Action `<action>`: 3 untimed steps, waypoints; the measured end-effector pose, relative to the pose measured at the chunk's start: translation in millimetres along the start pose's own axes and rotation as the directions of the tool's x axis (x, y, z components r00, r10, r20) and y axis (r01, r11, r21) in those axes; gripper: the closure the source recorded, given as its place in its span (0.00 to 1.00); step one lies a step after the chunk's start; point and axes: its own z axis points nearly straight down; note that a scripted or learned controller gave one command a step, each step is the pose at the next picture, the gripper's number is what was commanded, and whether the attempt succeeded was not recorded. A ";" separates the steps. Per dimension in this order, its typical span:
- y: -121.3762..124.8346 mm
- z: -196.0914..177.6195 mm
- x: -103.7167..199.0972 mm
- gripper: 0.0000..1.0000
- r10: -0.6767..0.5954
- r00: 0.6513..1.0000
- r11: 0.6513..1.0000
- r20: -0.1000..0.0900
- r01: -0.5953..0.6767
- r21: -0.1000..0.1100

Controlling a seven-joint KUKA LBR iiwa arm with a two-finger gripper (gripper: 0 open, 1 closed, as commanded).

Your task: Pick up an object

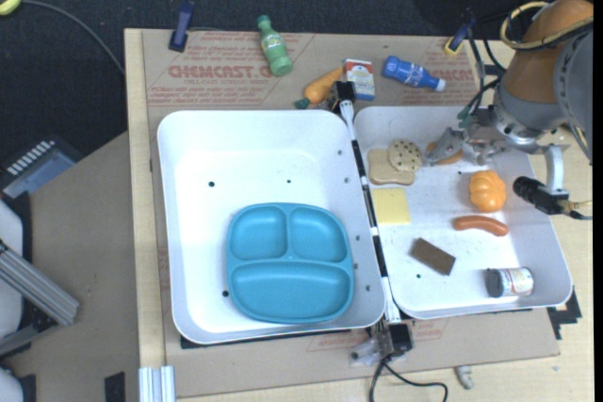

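Here, starting at the left of my feed, the left bin (179, 202) holds a blue divided plate (288, 261) lying flat toward its 5 o'clock corner, its long axis running roughly 9 to 3 o'clock. Beyond the bins, on the counter (226, 71), I see a green bottle (275, 47) lying with its cap toward 11 o'clock, a carrot-like orange piece (323, 87) and a small carton (359, 79) just beside it, then a blue bottle (413, 73) lying with its long axis about 10 to 4 o'clock.

In the right bin (542, 249), a tan speckled cookie-shaped piece (394, 163) sits near the divider, with a yellow square (392, 206) directly at its 6 o'clock. A brown block (432, 256) lies tilted, long axis about 10 to 4 o'clock. An orange round fruit (487, 190) sits near the middle, and a sausage (480, 224) lies just at its 6 o'clock, long axis close to 9 to 3 o'clock. A small can (510, 281) lies on its side toward the bin's 5 o'clock corner.

The arm (546, 61) comes in from 2 o'clock, bent down over the bin's far edge, and the end effector (459, 146) hangs low between the cookie piece and the fruit. I cannot tell whether it is spread or pressed together, nor whether it has anything.
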 end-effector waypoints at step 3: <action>-107.8 -0.4 -16.6 0.00 0.002 1.000 1.000 0.001 -0.002 0.002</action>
